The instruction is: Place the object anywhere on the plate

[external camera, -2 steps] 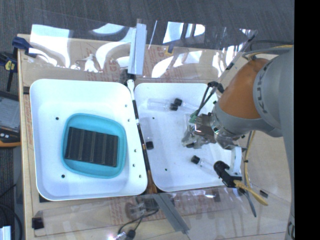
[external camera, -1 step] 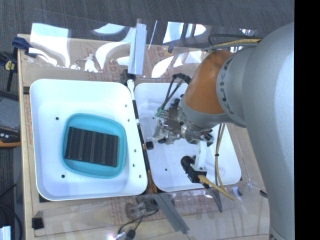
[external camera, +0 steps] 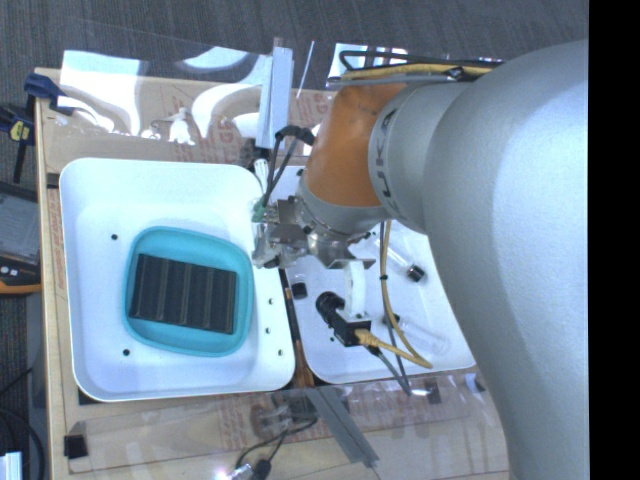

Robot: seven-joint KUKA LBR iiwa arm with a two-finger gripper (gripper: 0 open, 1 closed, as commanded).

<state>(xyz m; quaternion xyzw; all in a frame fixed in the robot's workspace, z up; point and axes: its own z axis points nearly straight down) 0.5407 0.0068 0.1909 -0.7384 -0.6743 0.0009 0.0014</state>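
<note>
A teal plate with a dark ribbed centre lies in the left white bin. My gripper hangs under the orange-banded wrist, over the seam between the two bins and just right of the plate's rim. The arm hides most of the right bin. A small clear tube with a dark tip lies in that bin, beside the arm. I cannot make out anything between the gripper's tips.
A black plug on a yellow cable dangles from the wrist over the right bin. A clear wrapper-like item lies near that bin's front right. Cardboard and a metal bracket stand behind the bins.
</note>
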